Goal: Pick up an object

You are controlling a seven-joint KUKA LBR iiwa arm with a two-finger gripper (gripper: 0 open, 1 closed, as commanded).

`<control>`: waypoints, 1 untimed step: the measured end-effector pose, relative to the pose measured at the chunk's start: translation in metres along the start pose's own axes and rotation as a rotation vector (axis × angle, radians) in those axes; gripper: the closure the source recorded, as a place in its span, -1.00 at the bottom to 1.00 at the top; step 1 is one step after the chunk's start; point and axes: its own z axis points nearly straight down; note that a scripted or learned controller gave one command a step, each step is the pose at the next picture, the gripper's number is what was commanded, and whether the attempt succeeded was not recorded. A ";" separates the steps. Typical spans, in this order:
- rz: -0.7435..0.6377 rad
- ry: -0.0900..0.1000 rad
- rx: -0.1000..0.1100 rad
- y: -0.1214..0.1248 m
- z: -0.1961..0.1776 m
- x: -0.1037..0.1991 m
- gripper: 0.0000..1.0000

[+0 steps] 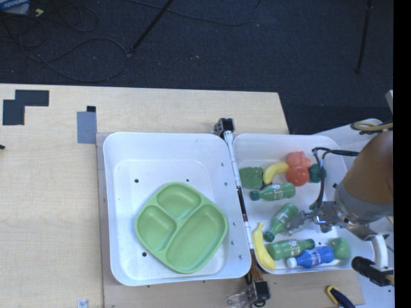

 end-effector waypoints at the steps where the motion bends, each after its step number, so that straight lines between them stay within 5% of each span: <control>1: 0.003 -0.001 -0.002 -0.007 -0.018 -0.040 -1.00</control>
